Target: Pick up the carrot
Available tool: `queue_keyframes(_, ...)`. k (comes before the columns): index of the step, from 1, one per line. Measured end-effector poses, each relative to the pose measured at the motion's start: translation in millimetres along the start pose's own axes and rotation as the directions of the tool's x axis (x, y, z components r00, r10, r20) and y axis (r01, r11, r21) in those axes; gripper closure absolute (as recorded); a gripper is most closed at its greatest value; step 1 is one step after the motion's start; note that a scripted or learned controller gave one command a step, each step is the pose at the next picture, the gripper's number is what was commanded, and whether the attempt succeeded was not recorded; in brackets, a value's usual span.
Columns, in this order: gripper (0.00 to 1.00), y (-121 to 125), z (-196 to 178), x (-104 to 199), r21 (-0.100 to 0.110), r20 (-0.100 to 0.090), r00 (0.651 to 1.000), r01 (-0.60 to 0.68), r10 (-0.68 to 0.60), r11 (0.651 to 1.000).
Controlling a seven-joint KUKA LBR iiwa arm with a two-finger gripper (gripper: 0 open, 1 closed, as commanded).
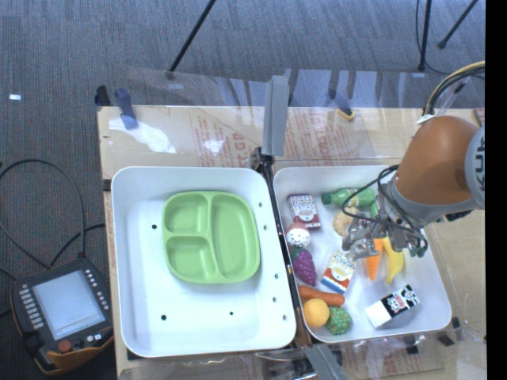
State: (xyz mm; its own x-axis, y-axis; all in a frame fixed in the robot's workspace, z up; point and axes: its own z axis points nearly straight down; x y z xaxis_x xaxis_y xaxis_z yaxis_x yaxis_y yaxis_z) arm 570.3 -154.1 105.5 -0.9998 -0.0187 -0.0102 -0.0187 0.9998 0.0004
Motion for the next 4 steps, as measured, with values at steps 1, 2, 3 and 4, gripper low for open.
queue_keyframes(1,1.0,42,-98,32,0.001,-0.001,0.999,0.046,-0.046,0.999)
queue_keyframes(2,1.0,38,19,81,-0.01,-0.009,0.821,0.57,-0.571,0.821)
queue_keyframes(3,0.0,38,18,80,-0.008,-0.008,0.82,0.572,-0.572,0.82)
queue_keyframes(4,0.0,48,18,29,-0.003,-0.01,0.986,0.166,-0.166,0.986)
